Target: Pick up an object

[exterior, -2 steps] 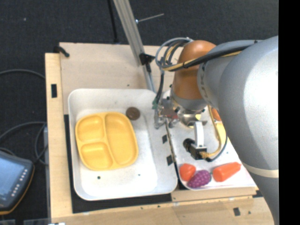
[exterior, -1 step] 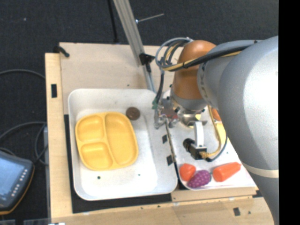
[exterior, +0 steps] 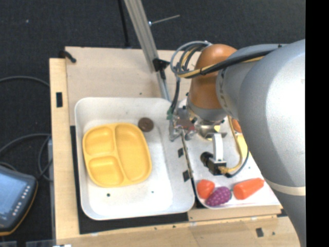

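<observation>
My gripper hangs under the orange wrist band, over the rim shared by the two bins, at the near-left corner of the right bin. A small brown round object lies in the left bin, just left of the gripper. A yellow divided tray takes up the left part of that bin. At the front of the right bin lie a red-orange piece, a purple bunch of grapes and an orange carrot-like piece. The arm hides most of the right bin.
An aluminium post slants up from behind the bins. Cables loop around the wrist and over the right bin. A handheld pendant sits off the bench at the lower left.
</observation>
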`<state>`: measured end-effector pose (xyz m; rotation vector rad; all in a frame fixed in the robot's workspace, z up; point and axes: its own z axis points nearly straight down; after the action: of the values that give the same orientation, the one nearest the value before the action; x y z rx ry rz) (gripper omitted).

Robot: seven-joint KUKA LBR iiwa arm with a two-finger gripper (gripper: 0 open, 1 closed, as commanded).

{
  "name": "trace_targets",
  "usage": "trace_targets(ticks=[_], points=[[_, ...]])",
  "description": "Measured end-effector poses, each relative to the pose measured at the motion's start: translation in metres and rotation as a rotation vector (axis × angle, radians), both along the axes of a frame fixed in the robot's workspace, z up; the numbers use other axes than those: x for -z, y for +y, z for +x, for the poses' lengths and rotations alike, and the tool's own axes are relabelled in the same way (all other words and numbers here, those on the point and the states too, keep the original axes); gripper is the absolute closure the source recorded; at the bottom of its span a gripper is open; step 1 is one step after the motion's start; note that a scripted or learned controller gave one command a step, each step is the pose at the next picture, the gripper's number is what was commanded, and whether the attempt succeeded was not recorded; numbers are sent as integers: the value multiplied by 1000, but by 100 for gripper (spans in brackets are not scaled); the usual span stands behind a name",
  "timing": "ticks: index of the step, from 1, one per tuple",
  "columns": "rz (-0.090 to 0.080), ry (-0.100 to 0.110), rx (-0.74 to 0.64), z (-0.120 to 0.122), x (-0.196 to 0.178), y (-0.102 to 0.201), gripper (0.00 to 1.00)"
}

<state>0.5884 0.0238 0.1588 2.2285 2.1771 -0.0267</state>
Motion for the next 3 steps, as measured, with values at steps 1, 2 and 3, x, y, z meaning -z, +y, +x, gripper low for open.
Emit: trace_targets(ticks=[1, 2, 3], points=[[0, 0, 0, 0, 0, 0, 100], [0, 0, 0, 0, 0, 0, 100], [0, 0, 1, 0, 0, 0, 100]])
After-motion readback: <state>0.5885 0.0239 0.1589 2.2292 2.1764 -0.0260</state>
